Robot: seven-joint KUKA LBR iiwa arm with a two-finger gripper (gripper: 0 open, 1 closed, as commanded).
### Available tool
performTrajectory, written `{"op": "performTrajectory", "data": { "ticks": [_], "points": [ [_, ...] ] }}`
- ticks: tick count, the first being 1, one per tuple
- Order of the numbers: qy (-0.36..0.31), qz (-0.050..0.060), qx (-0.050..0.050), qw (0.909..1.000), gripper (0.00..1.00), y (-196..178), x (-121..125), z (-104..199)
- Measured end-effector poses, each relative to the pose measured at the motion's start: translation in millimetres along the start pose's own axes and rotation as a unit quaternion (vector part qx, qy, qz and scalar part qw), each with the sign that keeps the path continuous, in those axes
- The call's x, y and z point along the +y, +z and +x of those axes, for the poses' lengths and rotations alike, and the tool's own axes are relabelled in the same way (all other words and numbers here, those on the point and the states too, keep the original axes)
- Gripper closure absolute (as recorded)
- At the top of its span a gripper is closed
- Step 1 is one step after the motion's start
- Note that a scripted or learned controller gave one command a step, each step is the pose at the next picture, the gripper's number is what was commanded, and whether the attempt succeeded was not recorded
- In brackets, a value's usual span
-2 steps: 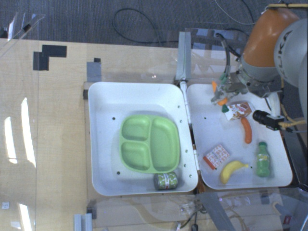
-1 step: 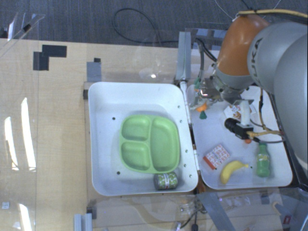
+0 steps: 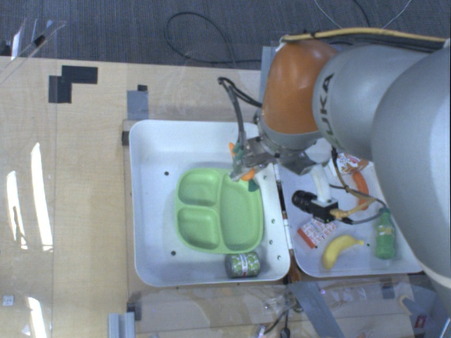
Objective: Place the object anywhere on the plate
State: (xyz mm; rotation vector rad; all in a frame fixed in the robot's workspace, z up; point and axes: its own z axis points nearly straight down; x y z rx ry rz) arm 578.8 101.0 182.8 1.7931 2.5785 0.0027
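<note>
Pale wood desk (image 3: pixel 70 210) carries two white bins side by side. Nearest, below the fingers, a green-labelled can (image 3: pixel 243 264) lies at the left bin's (image 3: pixel 151 189) front wall. Down and right of the fingers, the right bin (image 3: pixel 412 263) holds a banana (image 3: pixel 340 248) and a bottle (image 3: pixel 385 234). The green plate (image 3: pixel 220 213) spreads down and left of the fingers. The fingers (image 3: pixel 244 166) look closed on a small carrot (image 3: pixel 249 177), which pokes out beneath them over the plate's far right corner. Judging by this, the carry step is nearly over. Next comes a short lowering and a release, best with a nudge inward, since the carrot hangs close to the rim and could roll off.
</note>
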Motion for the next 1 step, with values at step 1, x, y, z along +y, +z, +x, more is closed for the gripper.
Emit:
{"op": "performTrajectory", "data": {
  "ticks": [1],
  "points": [
    [0.0, 0.0, 0.0, 1.0, 0.0, -0.1, 0.0, -0.4]
  ]
}}
